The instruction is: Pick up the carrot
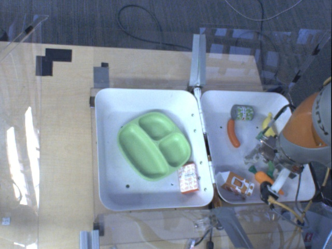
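The carrot (263,177) is a short orange piece with green at its top end, lying near the front of the right bin (218,108). The arm's wrist partly covers it. My gripper (262,157) hangs low over the right bin, just above and behind the carrot, at the end of the grey arm with the orange band (307,124). From this angle I cannot make out anything held in it.
The right bin also holds an orange-red sausage-shaped toy (233,133), a small green can (242,112), a yellow item (267,122) by the arm and an orange-and-white box (236,184). In the left bin lie a green divided plate (154,145) and a small red-and-white box (188,178).
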`<control>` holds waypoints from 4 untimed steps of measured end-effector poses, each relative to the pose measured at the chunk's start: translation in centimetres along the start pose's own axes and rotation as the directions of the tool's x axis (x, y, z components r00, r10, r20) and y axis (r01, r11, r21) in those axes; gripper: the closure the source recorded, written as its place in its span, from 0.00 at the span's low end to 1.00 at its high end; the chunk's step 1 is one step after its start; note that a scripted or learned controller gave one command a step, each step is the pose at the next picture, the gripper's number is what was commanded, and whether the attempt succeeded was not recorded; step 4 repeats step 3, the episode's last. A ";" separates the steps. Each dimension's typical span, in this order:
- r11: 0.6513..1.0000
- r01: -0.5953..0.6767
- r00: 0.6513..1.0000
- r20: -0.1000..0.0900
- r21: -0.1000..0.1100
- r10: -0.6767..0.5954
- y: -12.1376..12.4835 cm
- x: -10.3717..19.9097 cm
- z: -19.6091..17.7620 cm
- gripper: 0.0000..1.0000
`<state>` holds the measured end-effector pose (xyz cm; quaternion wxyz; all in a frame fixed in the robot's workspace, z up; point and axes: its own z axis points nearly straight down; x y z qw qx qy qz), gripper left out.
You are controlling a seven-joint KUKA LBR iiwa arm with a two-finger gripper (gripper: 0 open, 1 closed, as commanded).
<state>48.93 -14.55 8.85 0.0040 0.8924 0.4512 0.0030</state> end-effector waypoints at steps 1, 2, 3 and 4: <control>0.935 0.355 0.935 -0.002 -0.006 -0.355 0.9 -0.8 -0.1 0.00; 0.934 0.358 0.934 -0.004 -0.010 -0.358 1.1 -0.5 -1.2 1.00; 0.977 0.212 0.977 -0.001 0.007 -0.212 -1.5 2.0 -8.8 1.00; 0.977 0.212 0.977 -0.001 0.007 -0.212 -1.5 2.0 -8.8 1.00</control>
